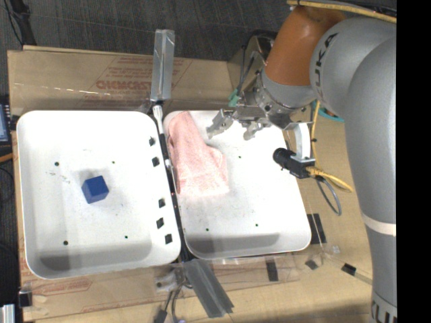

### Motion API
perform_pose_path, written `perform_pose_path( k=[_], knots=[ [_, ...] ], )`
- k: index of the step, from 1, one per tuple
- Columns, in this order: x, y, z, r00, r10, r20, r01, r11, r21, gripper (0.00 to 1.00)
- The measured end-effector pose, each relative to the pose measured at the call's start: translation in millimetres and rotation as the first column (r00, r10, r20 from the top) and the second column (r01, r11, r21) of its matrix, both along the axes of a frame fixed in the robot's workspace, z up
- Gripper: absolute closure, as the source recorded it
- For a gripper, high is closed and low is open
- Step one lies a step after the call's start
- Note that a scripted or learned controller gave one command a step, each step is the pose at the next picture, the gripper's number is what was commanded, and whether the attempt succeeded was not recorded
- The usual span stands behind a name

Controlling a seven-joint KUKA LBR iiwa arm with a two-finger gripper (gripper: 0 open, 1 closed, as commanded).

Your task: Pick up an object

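A blue cube (95, 188) lies in the left bin (40, 247), left of its middle. A pink folded cloth (194, 159) rests along the left side of the right bin (283, 227). My gripper (234, 126) hangs over the back of the right bin, just right of the cloth's upper end. Its two fingers stand apart, open, with nothing between them. The grey arm with its orange band comes in from the upper right.
A metal divider strip (161, 79) runs between the two bins toward the back. Cardboard (81, 79) lies under and behind the bins. A black fitting with yellow cable (296, 163) hangs at the right bin's right edge.
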State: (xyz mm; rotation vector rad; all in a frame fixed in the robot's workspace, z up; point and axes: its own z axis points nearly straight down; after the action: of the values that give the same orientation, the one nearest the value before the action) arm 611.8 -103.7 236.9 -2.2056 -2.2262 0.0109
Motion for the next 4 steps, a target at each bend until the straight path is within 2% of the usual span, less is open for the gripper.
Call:
perform_pose_path(
  k=[1, 2, 3, 4],
  knots=[
    [23, -19, -138, 0.995, -0.100, 0.005, 0.100, 0.995, 0.000, 0.00],
    [12, -36, -139, 0.990, -0.138, -0.001, 0.138, 0.990, 0.000, 0.00],
    [11, -71, -144, 1.000, -0.022, 0.008, 0.022, 1.000, 0.003, 0.00],
    [-32, -62, -144, 0.927, 0.374, 0.012, -0.374, 0.927, 0.001, 0.00]
  ],
)
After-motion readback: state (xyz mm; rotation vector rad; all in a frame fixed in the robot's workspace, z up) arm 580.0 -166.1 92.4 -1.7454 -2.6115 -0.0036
